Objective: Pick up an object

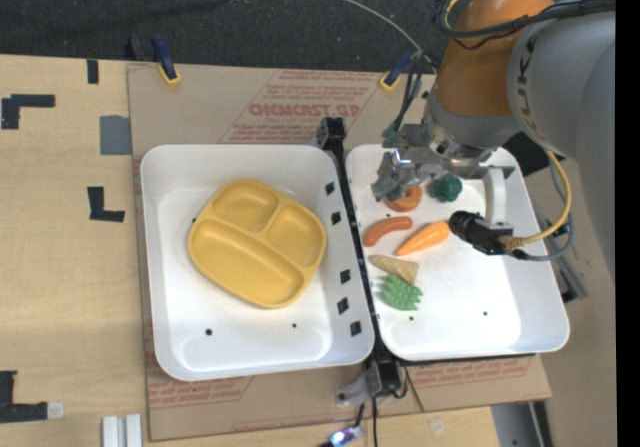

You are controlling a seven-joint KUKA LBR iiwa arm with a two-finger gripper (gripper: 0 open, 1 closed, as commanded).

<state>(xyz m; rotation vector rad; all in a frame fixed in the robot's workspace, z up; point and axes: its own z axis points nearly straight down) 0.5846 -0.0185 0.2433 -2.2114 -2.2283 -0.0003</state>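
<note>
My gripper (398, 180) hangs low over the far left part of the right bin (520, 335), just above a round orange piece (405, 200). A dark green round thing (446, 188) lies just right of it. Nearer the front lie a red-orange sausage (387, 230), an orange carrot (424, 238), a tan wedge (394, 267) and a green leafy piece (401, 293). The round orange piece is partly hidden by the fingers, and I cannot see whether they touch it.
The left bin (170, 335) holds a yellow divided plate (258, 242). A black divider (345, 235) runs between the two bins. The arm's bulk covers the right bin's far right corner.
</note>
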